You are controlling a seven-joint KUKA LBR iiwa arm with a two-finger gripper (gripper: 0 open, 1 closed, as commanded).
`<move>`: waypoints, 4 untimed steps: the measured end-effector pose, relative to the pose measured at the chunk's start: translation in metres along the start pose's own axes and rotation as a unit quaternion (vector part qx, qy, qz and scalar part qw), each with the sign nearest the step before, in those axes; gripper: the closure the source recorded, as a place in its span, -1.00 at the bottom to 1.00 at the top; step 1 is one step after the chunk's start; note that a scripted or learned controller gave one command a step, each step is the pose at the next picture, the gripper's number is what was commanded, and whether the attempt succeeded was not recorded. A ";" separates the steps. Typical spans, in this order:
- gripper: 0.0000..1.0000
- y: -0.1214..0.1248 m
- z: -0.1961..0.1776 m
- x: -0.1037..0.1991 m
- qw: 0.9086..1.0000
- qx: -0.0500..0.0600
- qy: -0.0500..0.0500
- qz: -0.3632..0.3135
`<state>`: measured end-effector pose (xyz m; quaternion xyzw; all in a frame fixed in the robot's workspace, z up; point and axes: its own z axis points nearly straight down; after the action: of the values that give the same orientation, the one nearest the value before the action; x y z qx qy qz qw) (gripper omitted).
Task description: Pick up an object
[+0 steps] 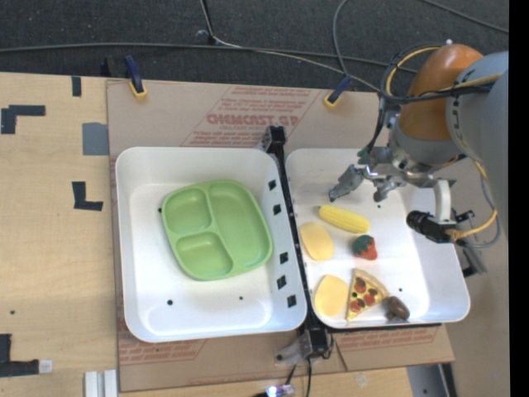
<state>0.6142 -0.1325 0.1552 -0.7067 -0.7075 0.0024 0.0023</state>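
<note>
Camera view: tool [361,188] spread wide, holding nothing, above right bin [430,259]. Just below, corn [344,218]; further down, strawberry [364,246], yellow slice [316,241], pizza [365,294]. Far left, green tray [216,229] in left bin [136,246].

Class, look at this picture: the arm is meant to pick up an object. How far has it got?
Done: the gripper has reached the right bin and hangs just above the corn. In hand: nothing; its fingers are spread with nothing between them. Left: the whole pick. The corn, strawberry, pizza slice and the other toys lie on the bin floor. The green tray sits in the left bin.
</note>
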 end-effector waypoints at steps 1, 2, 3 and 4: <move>-1.00 0.000 0.045 -0.004 1.000 0.000 0.000 0.000; -1.00 0.000 0.071 -0.004 1.000 -0.003 -0.001 0.000; 1.00 0.001 0.059 -0.004 1.000 -0.005 -0.002 -0.001; 1.00 0.008 0.013 0.002 1.000 -0.005 0.000 0.000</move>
<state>0.6218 -0.1303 0.1422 -0.7065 -0.7077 -0.0009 -0.0011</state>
